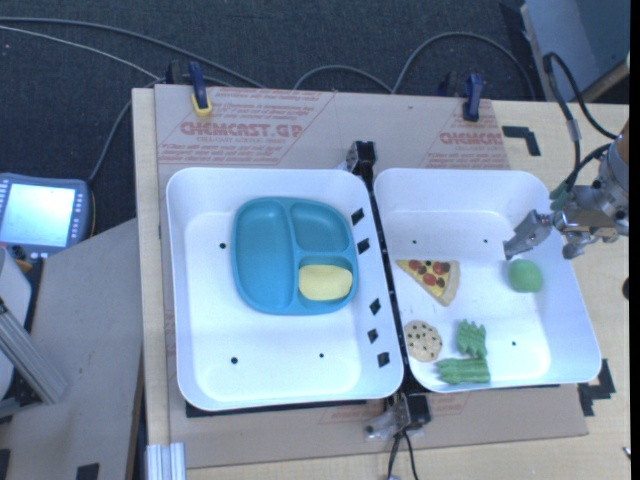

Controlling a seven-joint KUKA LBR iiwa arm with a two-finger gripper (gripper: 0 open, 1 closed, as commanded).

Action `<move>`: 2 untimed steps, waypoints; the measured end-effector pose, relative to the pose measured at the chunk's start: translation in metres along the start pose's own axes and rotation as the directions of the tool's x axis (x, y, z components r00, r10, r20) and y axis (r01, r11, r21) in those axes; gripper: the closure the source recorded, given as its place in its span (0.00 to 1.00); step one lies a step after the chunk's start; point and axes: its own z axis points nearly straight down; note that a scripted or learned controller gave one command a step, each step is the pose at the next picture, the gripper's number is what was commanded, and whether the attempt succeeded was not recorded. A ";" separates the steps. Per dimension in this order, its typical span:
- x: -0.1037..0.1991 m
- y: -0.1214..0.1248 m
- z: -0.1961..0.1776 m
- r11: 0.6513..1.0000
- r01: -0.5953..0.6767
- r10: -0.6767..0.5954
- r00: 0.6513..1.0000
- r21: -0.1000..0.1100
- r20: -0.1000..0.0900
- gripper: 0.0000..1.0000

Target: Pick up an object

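Nearest us in the right bin (560,353), two green leafy pieces (466,356) lie touching each other close to the near wall, with a round cookie (423,341) just to their left. They sit close to one another and close to the wall, so we judge them awkward targets: a closing tool could catch the rim or push a neighbour.

A little farther in, a pizza slice (432,275) lies flat near the divider between the bins. It is thin and flush with the floor, which we would expect to be hard to get fingers under.

Level with it on the right sits a small green ball (526,276), well apart from everything else. The tool (552,230) hangs just above and beyond it, its fingers spread and nothing between them. This is the natural pick. To do it well we would centre the tool over the ball before descending, since a rounded thing will likely roll away if one finger touches first, then lower until the fingers straddle its widest part and close gently.

In the left bin (200,298), a blue divided plate (290,253) holds a yellow piece (325,282) in its near right compartment; we would leave these alone.
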 end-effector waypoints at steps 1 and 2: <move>0.001 0.002 -0.006 1.000 0.004 -0.003 1.000 -0.013 0.003 0.00; -0.001 -0.001 0.056 1.000 0.003 -0.003 1.000 -0.006 0.001 0.00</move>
